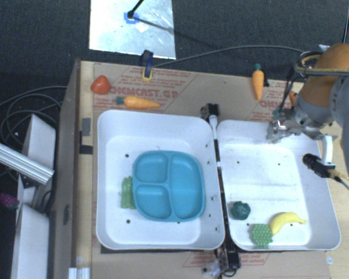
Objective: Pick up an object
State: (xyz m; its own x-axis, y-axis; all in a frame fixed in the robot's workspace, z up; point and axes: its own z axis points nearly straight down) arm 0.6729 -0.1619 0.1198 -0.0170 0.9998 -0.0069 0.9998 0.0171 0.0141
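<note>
Along the far rim of the right bin [334,231], the gripper [276,131] hangs just over the back left corner, with the grey arm [336,98] and its orange band [340,57] reaching in from the right. How the gripper is set cannot be told from this slant, and nothing shows in its grasp. Most of this bin's floor lies bare; its 3 objects crowd the near edge: a dark green round piece [240,210] near the divider, a light green bumpy piece [261,235] touching the near wall, and a yellow banana [285,222] just beside it. They sit well apart from the gripper.

Beside it, the left bin [111,161] holds a blue divided plate [169,184] with 3 compartments, set in the middle with open floor on all sides. A green strip [127,193] lies against the plate's left rim.

Behind the bins, on the cardboard bench [183,89], lie a red tomato-like piece [100,85], an orange carrot [140,102] lying flat, and a second carrot [258,83] pointing toward the right bin. A black clip [211,113] sits where the 2 bins meet at the back.
</note>
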